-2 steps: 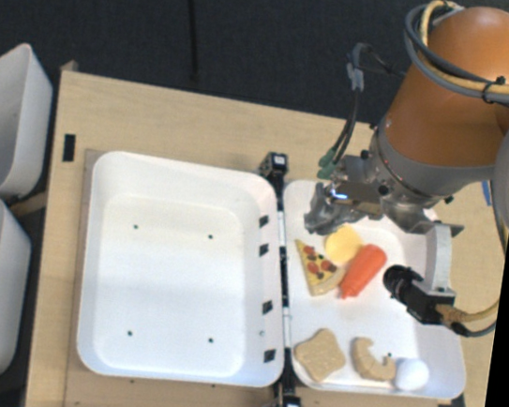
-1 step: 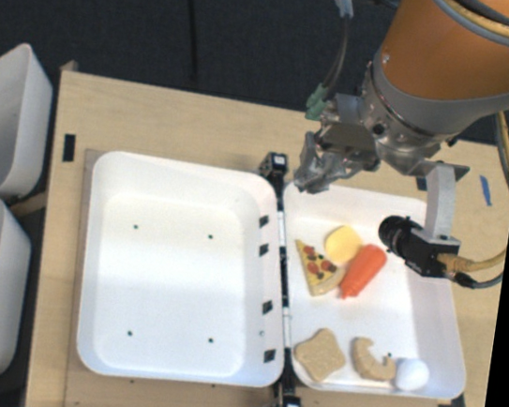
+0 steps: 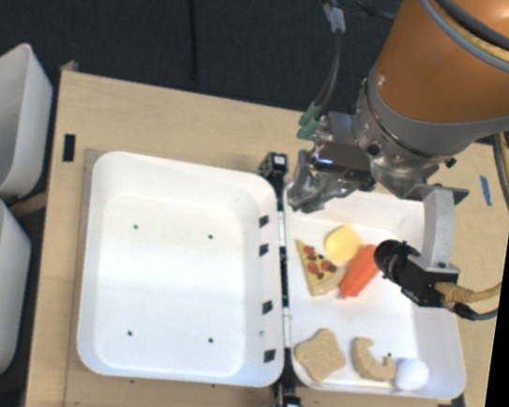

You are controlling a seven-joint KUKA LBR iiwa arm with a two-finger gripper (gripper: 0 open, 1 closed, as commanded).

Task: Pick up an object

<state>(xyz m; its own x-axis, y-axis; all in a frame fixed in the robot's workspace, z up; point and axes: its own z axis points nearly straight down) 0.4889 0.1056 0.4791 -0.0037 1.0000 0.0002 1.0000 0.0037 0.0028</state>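
Just below claw point(image 3: 315, 196): pizza slice point(image 3: 317, 268).

Pale wood counter point(image 3: 181, 121). Two shallow white bins directly on it, side by side, rims touching: left bin point(image 3: 96, 250), right bin point(image 3: 445, 354). Black clips point(image 3: 278, 251) along shared edge.

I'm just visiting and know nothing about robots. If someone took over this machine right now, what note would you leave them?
End effector: over the right bin's upper left corner, nothing seen between its fingers.
Things, all in the right bin: pizza slice, yellow piece, carrot, bread slice, bitten cookie, white ball.
Done: nothing lifted yet.
Left: grasp one thing and raise it.
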